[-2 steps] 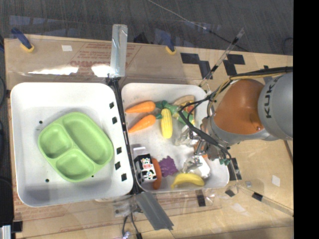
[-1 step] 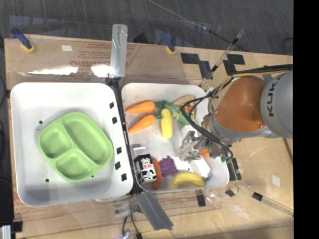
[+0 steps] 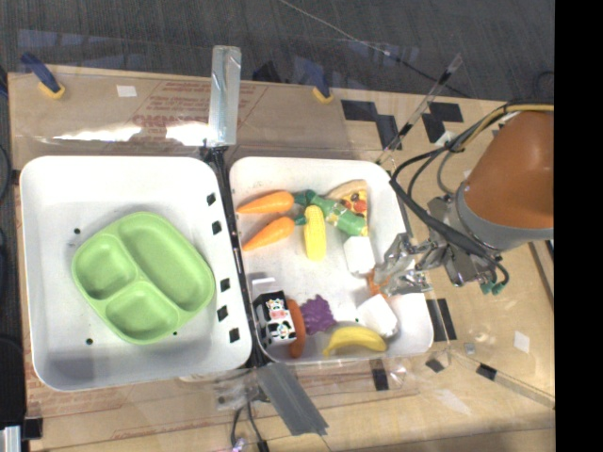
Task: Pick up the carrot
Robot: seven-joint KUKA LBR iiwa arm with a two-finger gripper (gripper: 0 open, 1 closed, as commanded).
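The surface [image 3: 113, 102] is a brown bench carrying two shallow white bins side by side, with dark floor beyond its far edge. Nearest the camera, along the front of the right bin [image 3: 405, 347], lie a banana [image 3: 355, 340], a purple grape cluster [image 3: 318, 314] and a small printed carton [image 3: 274, 317]. The left bin [image 3: 47, 252] holds a green divided plate [image 3: 141, 276].

The gripper [image 3: 394, 273] hangs over the right rim of the right bin, above white blocks [image 3: 377, 311]. Whether the jaws are open or shut cannot be told, and nothing is seen held.

Two carrots lie at the bin's far left. The carrot [image 3: 268, 233] is orange, tapered, its long axis slanting from lower left to upper right. A second carrot [image 3: 266, 201] lies just beyond it. Both lie well apart from the gripper, to its left in the view, with a corn cob [image 3: 314, 232] between
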